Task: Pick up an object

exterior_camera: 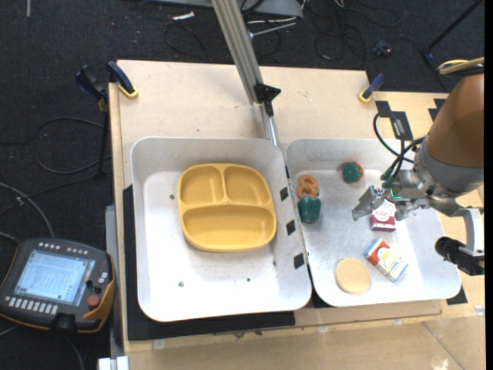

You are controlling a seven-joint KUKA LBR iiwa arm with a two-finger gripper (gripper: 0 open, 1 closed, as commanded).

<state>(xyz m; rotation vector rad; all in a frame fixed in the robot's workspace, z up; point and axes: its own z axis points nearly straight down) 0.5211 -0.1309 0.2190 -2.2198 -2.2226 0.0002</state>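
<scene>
The right bin [431, 284] holds several small objects. A brown pretzel-like ring [307, 184] lies at its left, with a green pepper [309, 209] just in front of it. A green and red ball [352, 172] sits near the back. At the front are a round tan disc [353, 275] and a colourful box [385, 259]. A small white and red carton [383, 221] lies in the middle. My gripper [375, 205] hangs directly over that carton's back edge, reaching in from the right; contact cannot be made out.
In the left bin [154, 284] lies a yellow divided plate [227, 206]. A metal pole [240, 41] slants down to the wall between the bins. A teach pendant [54, 284] sits off the bench at the lower left. Clamps mark the bench's back corners.
</scene>
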